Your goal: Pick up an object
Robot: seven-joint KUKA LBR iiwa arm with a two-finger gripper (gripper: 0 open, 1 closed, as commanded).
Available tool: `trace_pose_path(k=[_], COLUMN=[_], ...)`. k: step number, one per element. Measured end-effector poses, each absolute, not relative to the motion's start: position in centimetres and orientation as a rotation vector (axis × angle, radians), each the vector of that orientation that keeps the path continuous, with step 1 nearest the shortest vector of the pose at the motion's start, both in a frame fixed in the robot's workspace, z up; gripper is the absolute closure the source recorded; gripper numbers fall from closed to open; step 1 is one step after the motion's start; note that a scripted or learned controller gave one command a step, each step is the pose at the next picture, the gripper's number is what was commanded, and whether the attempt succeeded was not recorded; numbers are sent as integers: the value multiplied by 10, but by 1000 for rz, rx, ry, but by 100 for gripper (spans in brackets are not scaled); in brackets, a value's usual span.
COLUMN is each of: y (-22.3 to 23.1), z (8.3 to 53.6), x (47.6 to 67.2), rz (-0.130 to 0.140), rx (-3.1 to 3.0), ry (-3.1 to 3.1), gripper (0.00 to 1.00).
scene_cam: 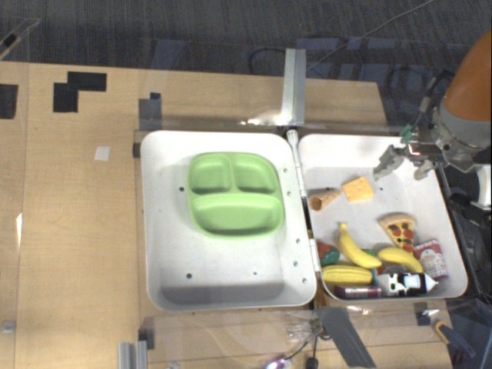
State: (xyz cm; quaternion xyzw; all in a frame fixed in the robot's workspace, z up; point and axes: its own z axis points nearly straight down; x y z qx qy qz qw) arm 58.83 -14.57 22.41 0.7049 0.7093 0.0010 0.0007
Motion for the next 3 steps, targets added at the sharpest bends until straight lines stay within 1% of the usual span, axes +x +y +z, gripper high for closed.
trace_pose_path(k=[1,2,3], y=[-146,-114,-121], z=[224,114,89], x=[588,577,631], rz=[3,2,14], rx=[2214,2231,2173], ry=[2227,2212,2256], gripper=[0,0,0])
